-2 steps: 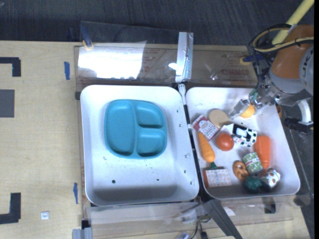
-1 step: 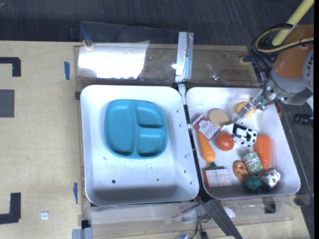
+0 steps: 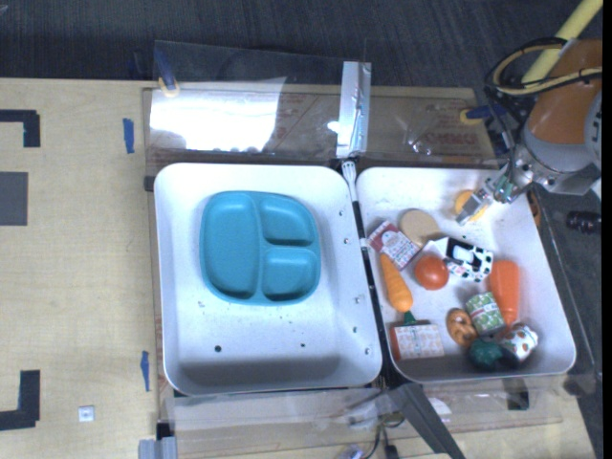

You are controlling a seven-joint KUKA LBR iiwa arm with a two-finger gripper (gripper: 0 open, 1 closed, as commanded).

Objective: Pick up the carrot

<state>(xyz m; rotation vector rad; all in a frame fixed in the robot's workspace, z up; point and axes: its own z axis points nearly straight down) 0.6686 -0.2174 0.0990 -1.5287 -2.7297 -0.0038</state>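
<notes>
Reaching in from the right, the arm (image 3: 564,127) angles its claw (image 3: 490,199) over the right bin's (image 3: 559,328) far corner, finger spread unreadable, well apart from the carrot (image 3: 396,284) lying by the bin's left wall.

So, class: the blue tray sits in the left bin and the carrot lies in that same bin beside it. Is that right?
Not quite. The blue tray does sit in the left bin, but the carrot lies in the right bin, near its left wall, among the other toy foods. The camera view shows this.
</notes>
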